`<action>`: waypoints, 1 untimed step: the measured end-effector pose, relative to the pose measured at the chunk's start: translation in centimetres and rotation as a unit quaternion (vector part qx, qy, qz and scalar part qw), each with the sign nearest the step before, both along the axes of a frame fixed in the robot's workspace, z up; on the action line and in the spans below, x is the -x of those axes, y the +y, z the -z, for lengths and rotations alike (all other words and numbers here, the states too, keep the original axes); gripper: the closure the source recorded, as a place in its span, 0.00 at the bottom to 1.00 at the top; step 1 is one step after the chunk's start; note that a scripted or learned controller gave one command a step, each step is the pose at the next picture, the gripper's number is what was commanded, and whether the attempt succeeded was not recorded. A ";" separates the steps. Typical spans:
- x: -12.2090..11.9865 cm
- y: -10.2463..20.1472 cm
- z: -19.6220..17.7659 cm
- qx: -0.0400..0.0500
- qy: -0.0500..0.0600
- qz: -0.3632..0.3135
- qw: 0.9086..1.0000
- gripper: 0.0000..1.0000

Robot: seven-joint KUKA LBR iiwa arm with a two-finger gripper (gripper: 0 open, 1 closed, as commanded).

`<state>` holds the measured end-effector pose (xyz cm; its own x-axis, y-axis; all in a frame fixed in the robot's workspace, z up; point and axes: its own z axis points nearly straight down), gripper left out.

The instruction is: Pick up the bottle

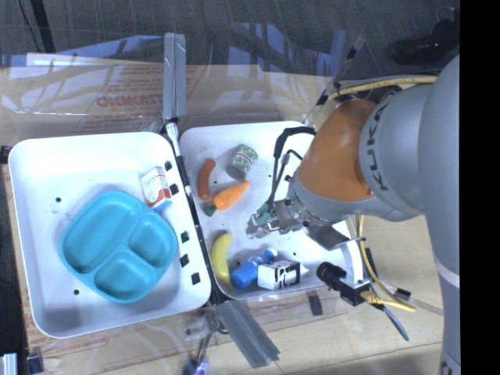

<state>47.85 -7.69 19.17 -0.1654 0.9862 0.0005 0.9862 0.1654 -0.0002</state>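
Hanging low over the right bin (234,135), the end effector (264,221) sits near the bin's middle, just right of the toy carrot (230,197) and above the blue bottle (248,273). Its small metal tip shows under the orange band (340,158) of the grey arm (414,147), but whether it is apart or together I cannot tell, as the parts are too small and cluttered to read. Nothing is visibly caught in it.

Toward the near wall of the right bin the blue bottle lies on its side, with its pale cap end pointing up and right toward the end effector. A yellow banana (222,256) lies just left of the bottle, and a small white carton with black print (280,274) touches or nearly touches it on the right. Farther back in the same bin, a reddish sausage-shaped toy (205,176) lies beside the carrot, and a small green-patterned can (243,158) rests near the far wall.

On the floor of the left bin (47,170) a blue divided plate (119,244) lies tilted, with three compartments. A small white and red carton (155,186) sits at the plate's upper right edge, close to the wall between the bins. Both bins rest side by side on the desk (94,92), which is covered with a clear plastic sheet. Yellow and black cables (375,291) trail from the arm beyond the right bin's near corner.
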 end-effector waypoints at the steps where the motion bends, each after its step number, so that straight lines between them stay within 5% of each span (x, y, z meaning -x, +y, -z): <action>1: 0.0 0.0 0.0 0.000 0.000 0.000 1.000 0.00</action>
